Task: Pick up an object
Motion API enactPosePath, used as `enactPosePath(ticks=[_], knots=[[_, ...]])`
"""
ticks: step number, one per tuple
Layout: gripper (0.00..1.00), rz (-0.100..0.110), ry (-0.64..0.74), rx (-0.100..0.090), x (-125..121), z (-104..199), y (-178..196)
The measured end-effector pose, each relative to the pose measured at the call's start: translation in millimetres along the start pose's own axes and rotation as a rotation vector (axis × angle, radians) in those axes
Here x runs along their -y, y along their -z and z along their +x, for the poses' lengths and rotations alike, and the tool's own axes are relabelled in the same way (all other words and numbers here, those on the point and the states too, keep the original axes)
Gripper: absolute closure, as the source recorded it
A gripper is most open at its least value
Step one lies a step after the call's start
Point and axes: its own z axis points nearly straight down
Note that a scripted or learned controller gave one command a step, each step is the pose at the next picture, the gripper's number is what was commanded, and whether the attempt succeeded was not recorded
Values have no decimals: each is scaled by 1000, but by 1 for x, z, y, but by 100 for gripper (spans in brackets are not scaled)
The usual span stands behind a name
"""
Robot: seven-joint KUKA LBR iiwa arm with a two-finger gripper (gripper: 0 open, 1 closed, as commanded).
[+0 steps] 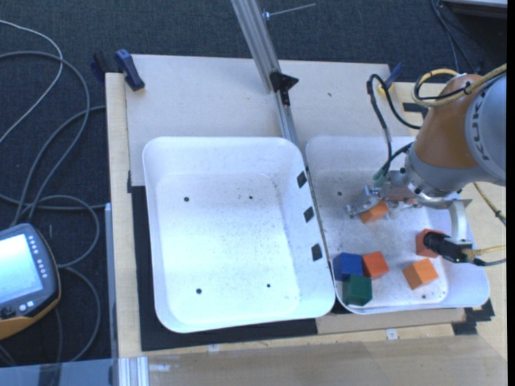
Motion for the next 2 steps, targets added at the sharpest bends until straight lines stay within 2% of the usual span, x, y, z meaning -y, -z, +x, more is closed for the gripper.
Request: enactPosePath(ticks=[1, 2], knots=[[100, -8, 1, 2, -3, -1, 11], [100, -3, 1, 2, 14, 3, 0]])
